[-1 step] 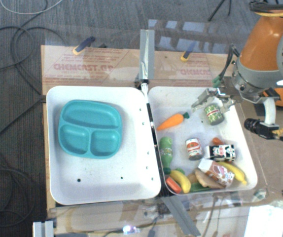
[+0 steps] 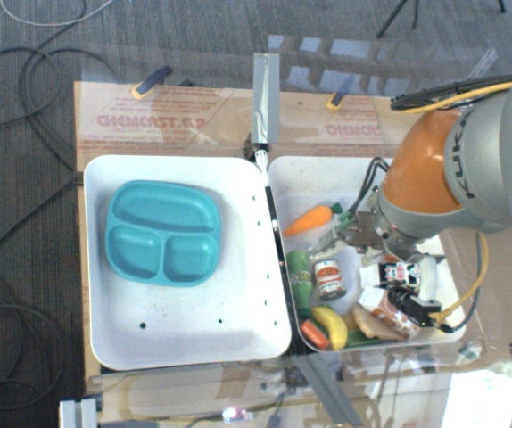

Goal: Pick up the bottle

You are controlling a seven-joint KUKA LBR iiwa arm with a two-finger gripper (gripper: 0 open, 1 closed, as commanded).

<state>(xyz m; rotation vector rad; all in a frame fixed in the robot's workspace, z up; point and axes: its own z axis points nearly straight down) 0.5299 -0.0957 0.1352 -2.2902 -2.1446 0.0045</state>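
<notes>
While reaching in from the right across the right bin [image 2: 314,181], holding the claw [image 2: 343,235] low over the middle of that bin, below the grey arm [image 2: 483,163] with its orange band. Not showing the claw's opening plainly from this angle: cannot tell how far apart it is standing, and seeing nothing clearly gripped in it. Locating the bottle [image 2: 329,279] in the right bin, near its centre, just below the claw in the view, bearing a dark red label and a pale top. Locating a carrot [image 2: 308,221] up and to the left of the claw, slanting toward the bin's left wall. Locating a green item [image 2: 299,266] just beside the bottle on its left. Finding a banana [image 2: 332,326] and a red item [image 2: 314,333] side by side near the front wall, below the bottle. Finding a teal divided plate [image 2: 162,232] lying flat in the left bin [image 2: 238,301], well apart from the claw. Carrying both bins side by side on the counter [image 2: 194,123].
</notes>
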